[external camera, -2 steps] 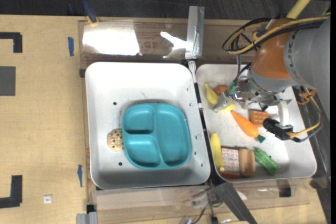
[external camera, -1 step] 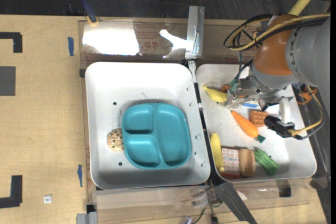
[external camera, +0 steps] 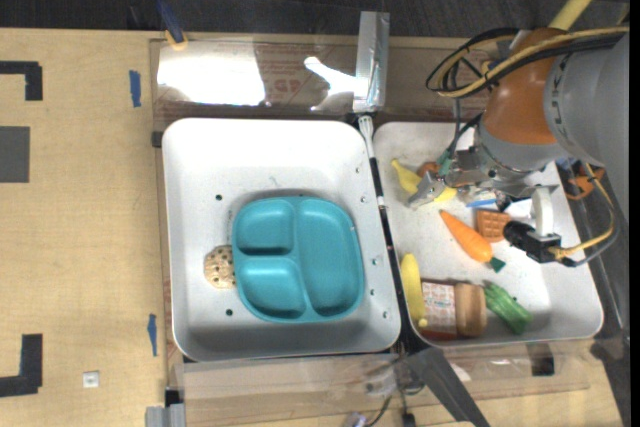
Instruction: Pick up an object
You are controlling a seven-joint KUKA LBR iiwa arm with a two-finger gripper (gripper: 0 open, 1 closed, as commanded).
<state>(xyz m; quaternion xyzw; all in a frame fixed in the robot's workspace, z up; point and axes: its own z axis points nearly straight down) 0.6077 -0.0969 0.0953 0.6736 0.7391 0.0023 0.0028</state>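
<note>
My gripper (external camera: 432, 187) hangs low over the upper left part of the right bin (external camera: 575, 315), below the arm's orange band. A small yellow curved piece (external camera: 404, 175) lies just to its left, very close or touching. An orange carrot (external camera: 468, 237) with a green tip lies below and right of the gripper. Along the bin's front sit a yellow banana (external camera: 411, 287), a brown jar with a pale label (external camera: 452, 305) on its side, and a green object (external camera: 507, 307). An orange packet (external camera: 490, 221) is partly hidden under the wrist.
The left bin (external camera: 190, 155) holds a teal divided plate (external camera: 298, 257) and a speckled cookie (external camera: 219, 266) at the plate's left edge. A ridge (external camera: 380, 215) separates the bins. Cables (external camera: 570, 250) loop from the wrist over the right bin's right side.
</note>
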